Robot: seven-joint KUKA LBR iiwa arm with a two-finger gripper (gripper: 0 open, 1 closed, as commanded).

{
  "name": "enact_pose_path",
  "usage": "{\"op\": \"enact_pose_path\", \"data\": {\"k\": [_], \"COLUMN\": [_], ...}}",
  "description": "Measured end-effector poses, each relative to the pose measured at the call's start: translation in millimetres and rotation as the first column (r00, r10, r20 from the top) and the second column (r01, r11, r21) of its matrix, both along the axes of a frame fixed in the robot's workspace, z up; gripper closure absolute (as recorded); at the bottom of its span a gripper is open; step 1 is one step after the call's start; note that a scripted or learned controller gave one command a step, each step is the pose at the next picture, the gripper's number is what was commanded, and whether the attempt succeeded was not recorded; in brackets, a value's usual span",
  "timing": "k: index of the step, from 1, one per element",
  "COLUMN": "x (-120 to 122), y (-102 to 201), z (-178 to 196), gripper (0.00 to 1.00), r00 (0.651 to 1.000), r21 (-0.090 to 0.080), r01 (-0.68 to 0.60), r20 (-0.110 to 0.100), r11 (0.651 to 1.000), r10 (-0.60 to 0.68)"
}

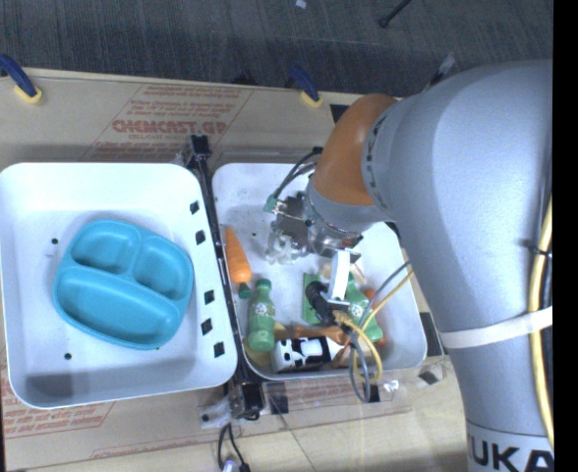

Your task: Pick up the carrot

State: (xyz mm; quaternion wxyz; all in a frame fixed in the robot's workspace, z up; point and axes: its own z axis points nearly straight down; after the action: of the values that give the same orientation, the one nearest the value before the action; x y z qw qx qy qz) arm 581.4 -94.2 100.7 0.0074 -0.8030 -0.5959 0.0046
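The carrot is orange and slim. It lies in the right bin along its left wall, pointing toward the far-left corner. My gripper hangs over the middle of that bin, a short way to the right of the carrot and apart from it. Nothing shows in its grasp. The grey arm with its orange band covers the bin's right side.
A green bottle lies just in front of the carrot. A black-and-white object and a green item crowd the near part of the right bin. The left bin holds a blue divided plate.
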Motion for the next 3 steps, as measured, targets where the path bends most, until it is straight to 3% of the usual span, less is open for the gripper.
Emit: {"op": "enact_pose_path", "data": {"k": [1,2,3], "x": [-36,-106,-107], "y": [155,100,138], "z": [93,126,89], "gripper": [1.0,1.0,1.0], "r00": [0.997,0.993,0.988], "r21": [0.002,-0.005,-0.007], "r01": [-0.078,-0.121,0.153], "r20": [0.013,0.008,0.001], "r11": [0.997,0.993,0.988], "r10": [0.078,0.121,-0.153]}}
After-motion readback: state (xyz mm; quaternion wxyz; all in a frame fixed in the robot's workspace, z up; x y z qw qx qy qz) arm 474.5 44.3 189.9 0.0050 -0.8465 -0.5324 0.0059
